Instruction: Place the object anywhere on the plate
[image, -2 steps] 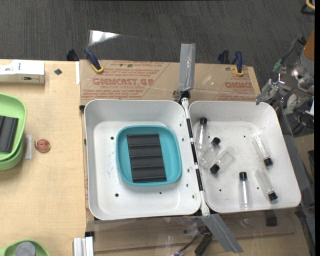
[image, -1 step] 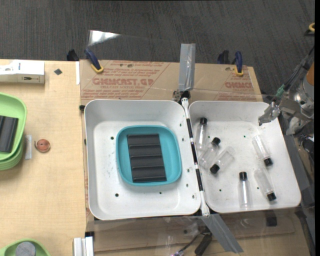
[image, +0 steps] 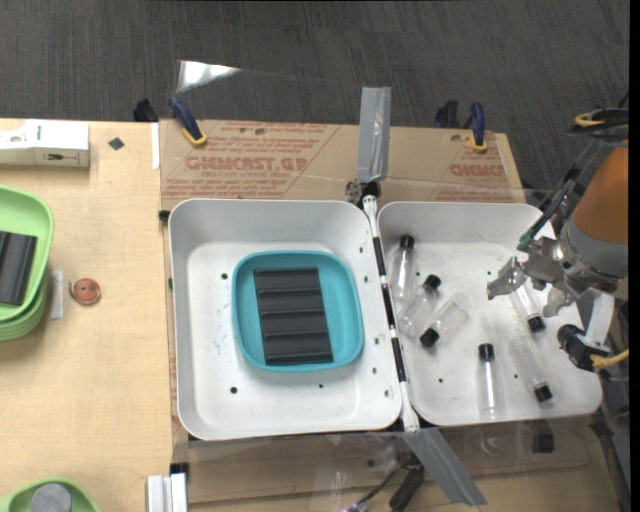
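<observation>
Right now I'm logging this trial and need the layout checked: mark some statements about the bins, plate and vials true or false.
1. The teal plate sits in the left bin. True.
2. A clear vial lies on the plate. False: it bears a black ridged insert; the vials lie in the right bin.
3. The gripper is over the right bin. True.
4. The vials have red caps. False: their caps are black.
5. The arm reaches over the left bin. False: it is at the right bin's right side.
</observation>
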